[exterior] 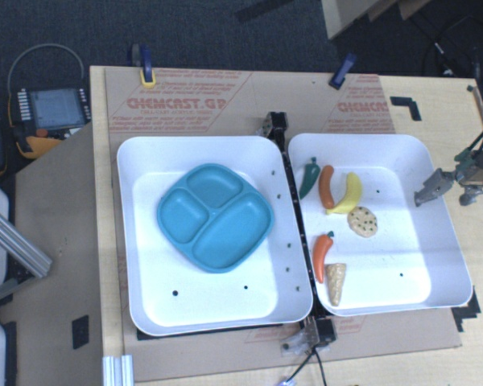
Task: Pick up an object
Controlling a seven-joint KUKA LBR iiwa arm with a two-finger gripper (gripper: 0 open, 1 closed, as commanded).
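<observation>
Well left of the hand, food pieces in right bin

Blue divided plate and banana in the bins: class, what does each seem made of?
Blue divided plate: likely moulded plastic, one even colour, matte with soft sheen, rounded compartment ridges. Banana: probably plastic toy food, flat uniform yellow, smooth surface; too small to confirm.
</observation>
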